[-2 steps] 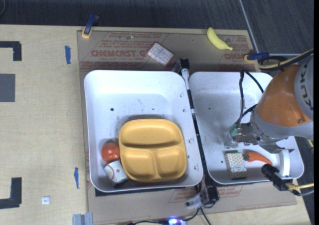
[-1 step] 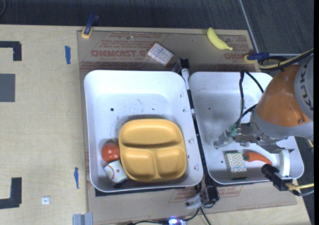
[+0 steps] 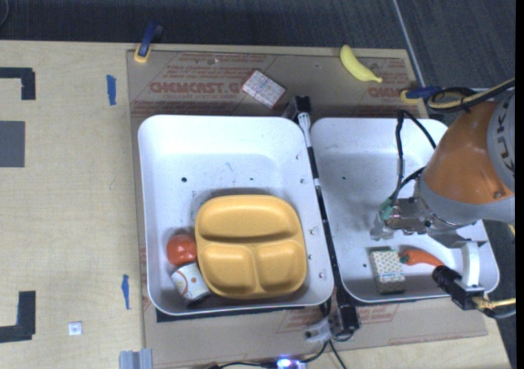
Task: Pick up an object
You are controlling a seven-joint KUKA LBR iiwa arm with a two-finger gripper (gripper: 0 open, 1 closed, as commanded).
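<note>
The light wooden desk (image 3: 65, 220) carries two shallow white plastic bins side by side on a printed brown cardboard sheet (image 3: 205, 85). The left white bin (image 3: 213, 142) is crowded in its near half: a large yellow plastic tray with three compartments (image 3: 250, 243) fills most of the floor there, and it lies close to the right wall. Between this tray and the left wall sit a small orange-red ball (image 3: 181, 248) and, just in front of it, a small white cup with an orange mark (image 3: 189, 281), both touching or almost touching the tray. The far half of this bin has open floor.

The right white bin (image 3: 352, 155) has much free floor in its far and left parts. Near its front wall lies a small beige rectangular sponge-like block (image 3: 387, 267), and just beside it on the right an orange carrot-shaped toy with a green end (image 3: 419, 257). The two look close together, maybe touching.

The grey arm with the orange band (image 3: 471, 171) reaches over the right side of this bin. The gripper (image 3: 399, 220) hangs just above the block and the carrot toy. I cannot tell if the fingers are apart or together, and nothing can be seen between them.

On the cardboard behind the bins lie a yellow banana-shaped toy (image 3: 359, 65) and a small patterned card box (image 3: 263, 87).
</note>
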